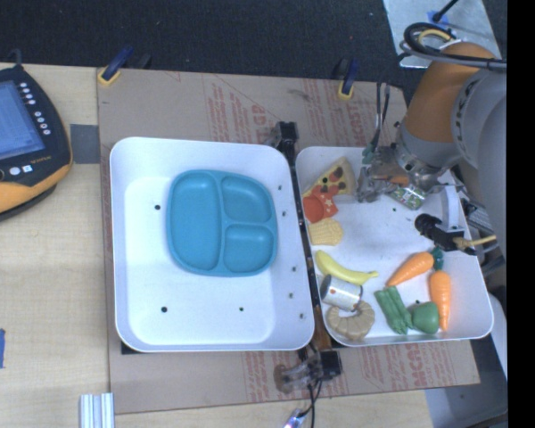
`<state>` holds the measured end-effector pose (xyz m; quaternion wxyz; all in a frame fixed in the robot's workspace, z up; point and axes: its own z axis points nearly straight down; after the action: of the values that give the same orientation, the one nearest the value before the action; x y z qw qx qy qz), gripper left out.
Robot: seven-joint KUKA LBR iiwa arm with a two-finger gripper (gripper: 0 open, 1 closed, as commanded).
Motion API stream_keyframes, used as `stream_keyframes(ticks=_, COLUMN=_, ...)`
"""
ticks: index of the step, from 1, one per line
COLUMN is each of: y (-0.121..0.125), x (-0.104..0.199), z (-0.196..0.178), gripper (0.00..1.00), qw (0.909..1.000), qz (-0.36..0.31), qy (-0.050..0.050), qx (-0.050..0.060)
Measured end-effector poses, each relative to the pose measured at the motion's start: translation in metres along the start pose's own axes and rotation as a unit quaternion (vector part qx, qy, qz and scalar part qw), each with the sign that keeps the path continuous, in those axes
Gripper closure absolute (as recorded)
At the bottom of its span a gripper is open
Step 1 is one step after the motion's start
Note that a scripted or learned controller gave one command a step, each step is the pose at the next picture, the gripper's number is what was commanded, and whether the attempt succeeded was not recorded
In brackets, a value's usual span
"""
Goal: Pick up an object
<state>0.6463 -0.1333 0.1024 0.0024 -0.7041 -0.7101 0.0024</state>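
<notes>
My gripper [371, 188] hangs over the back of the right bin [374, 230], just right of a pizza slice [333, 178]. Nothing shows in its grasp. Below the pizza lie a red piece [316, 207] and a pale yellow piece [325, 233]. Toward the front are a banana [343, 270], a small can [341, 294] and a round biscuit [350, 321]. Two carrots [411, 268] [440, 298], green beans [392, 310] and a green pepper [425, 317] sit at the front right.
The left bin [134, 266] holds a blue divided plate [222, 222]. A teach pendant [13, 141] lies on the bench at far left. Bare white floor shows in the middle of the right bin.
</notes>
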Motion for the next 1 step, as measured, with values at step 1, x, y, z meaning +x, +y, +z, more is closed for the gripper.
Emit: stream_keyframes(ticks=1, y=-0.0001, x=0.0001, z=0.0001, gripper=0.00, qw=1.0000, qz=0.000, qy=0.000, qx=0.000)
